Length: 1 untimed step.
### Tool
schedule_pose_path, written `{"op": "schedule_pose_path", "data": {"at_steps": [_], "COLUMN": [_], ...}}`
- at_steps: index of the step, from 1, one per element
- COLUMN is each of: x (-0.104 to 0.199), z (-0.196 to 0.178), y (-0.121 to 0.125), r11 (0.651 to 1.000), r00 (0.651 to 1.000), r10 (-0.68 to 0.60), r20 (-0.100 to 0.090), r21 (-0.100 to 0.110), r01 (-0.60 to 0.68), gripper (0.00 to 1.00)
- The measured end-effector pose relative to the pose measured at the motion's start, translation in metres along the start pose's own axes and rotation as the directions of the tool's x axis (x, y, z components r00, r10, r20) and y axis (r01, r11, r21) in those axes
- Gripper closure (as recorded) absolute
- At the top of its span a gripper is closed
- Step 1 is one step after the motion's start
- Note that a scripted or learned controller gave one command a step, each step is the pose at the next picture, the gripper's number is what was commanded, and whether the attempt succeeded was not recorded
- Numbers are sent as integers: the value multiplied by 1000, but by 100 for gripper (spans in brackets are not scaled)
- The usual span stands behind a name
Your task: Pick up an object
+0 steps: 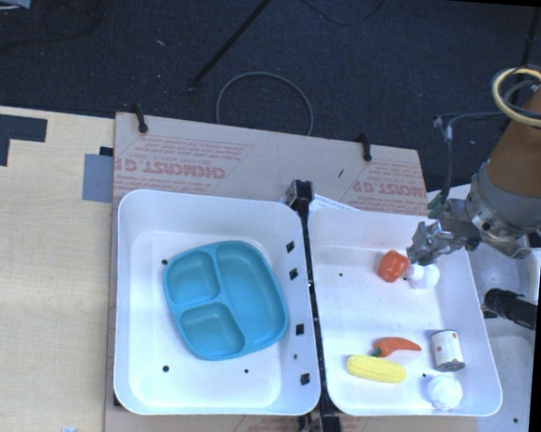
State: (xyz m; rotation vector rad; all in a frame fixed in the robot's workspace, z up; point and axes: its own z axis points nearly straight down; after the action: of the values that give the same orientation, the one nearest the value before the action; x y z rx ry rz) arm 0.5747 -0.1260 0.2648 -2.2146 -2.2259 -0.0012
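At the near edge of the counter (25, 330), two shallow white bins sit side by side on a sheet of cardboard (256, 167) with reversed red print. The left bin (134, 377) holds a blue divided plate (224, 298) with three compartments, lying flat and turned at a slant near the bin's middle.

The right bin (339, 395) holds the small things. Nearest the front, a yellow corn cob (376, 368) lies on its side, and just beside it to the right, in the front corner, sits a white lumpy object (444, 392). Just behind the corn lies an orange-red chili pepper (397, 346), its tip pointing left. To the right of the pepper, a small cylindrical can (445, 349) with a pale label lies tilted, close to the bin's right wall.

Farther back in the same bin, an orange bell pepper (393, 265) rests on the bin floor. Touching or almost touching its right side is a small white object (423, 275).

The claw (425, 245) hangs just above that white object and the bell pepper, at the back right of the bin. Whether it is apart or together I cannot tell: the dark metal parts blur into each other, and nothing can be seen clamped in it. Behind it the grey wrist rises to the orange band of the arm (525, 157), which leans in from the right.

Beyond the bins, dark carpet (125, 47) carries loose cables.
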Motion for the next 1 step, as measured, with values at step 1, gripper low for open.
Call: {"op": "schedule_pose_path", "data": {"at_steps": [1], "x": [55], "z": [-1], "y": [14], "r11": [1000], "r00": [1000], "r10": [0], "r20": [0], "r21": [1], "r01": [0], "gripper": [100]}}
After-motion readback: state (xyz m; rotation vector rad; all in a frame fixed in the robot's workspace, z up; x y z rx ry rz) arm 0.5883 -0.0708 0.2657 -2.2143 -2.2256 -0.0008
